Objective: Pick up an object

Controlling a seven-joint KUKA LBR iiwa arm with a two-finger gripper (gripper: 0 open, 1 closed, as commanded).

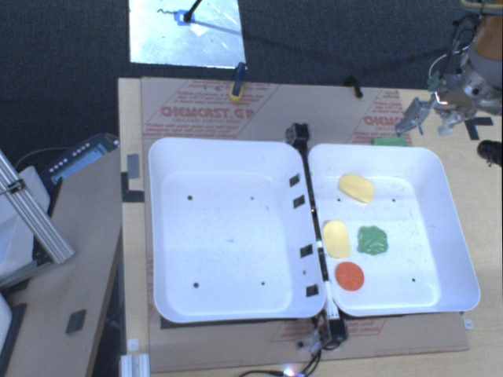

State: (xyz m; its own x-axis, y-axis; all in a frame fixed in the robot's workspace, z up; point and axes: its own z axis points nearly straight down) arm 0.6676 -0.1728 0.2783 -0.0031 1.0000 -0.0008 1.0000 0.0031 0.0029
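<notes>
The gripper (431, 120) hangs spread and empty beyond the right bin (440, 171) (likely staging), toys (355, 187) untouched.

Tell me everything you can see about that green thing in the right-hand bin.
The green object is a small, lumpy, leaf-like piece with a ruffled outline, matte like soft plastic or rubber. It lies flat on the floor of the right bin, near the middle. A pale yellow piece lies just to its left and an orange-red disc below-left; whether the yellow one touches it is unclear.
</notes>
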